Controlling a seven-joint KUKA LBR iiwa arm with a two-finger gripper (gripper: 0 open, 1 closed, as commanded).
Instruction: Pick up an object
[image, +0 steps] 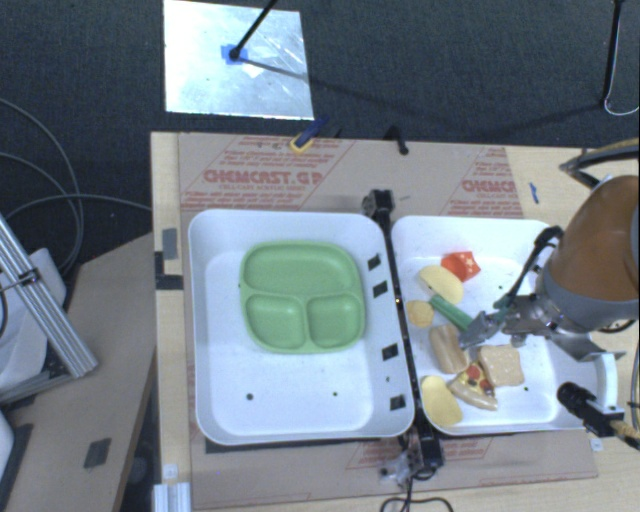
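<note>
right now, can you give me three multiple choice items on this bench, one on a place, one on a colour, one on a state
1. Where does the green divided tray lie?
A. in the left bin
B. in the right bin
C. on the floor

2. What colour is the toy piece at the top of the food pile, the pepper-like piece?
A. blue
B. red
C. black

3. How does the pizza slice stand with respect to the arm?
A. lifted above the bin
B. lying on the bin floor
C. resting on the green tray

Answers:
1. A, the tray sits in the left bin, far from the food.
2. B, it is bright red beside a pale yellow piece.
3. B, it lies flat in the right bin below the gripper.
</note>
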